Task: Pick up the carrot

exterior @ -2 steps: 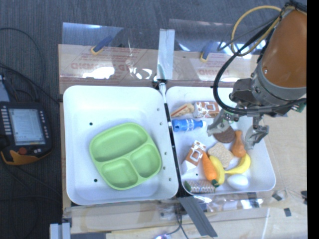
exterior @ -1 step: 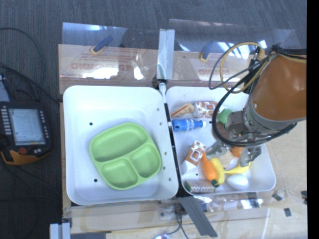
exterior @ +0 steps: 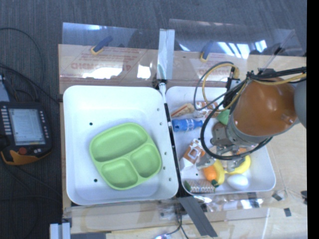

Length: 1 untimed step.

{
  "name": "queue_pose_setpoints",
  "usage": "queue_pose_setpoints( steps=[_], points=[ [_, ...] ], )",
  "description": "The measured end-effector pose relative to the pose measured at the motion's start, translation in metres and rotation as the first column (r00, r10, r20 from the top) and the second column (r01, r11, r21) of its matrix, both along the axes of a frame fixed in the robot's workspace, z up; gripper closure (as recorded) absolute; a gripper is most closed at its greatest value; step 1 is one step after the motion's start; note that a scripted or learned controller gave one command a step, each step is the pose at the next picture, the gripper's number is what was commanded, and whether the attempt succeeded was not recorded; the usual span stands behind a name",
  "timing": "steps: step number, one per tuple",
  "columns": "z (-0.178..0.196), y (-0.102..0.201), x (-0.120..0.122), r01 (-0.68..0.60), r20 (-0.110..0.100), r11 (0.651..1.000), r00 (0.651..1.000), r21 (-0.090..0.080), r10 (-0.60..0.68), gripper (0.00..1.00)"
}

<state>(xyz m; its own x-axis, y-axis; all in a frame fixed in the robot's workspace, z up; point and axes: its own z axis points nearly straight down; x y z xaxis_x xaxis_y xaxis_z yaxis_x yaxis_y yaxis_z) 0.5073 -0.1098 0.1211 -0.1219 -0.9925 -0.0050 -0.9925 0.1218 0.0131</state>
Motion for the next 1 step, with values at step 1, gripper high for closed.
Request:
queue_pose_setpoints(
  steps=[1],
  points=[
    [-0.0300, 0.0098, -0.0189, 0.077, 0.025, 0.997, 0.997, -0.009, -0.076, 0.00]
  ],
)
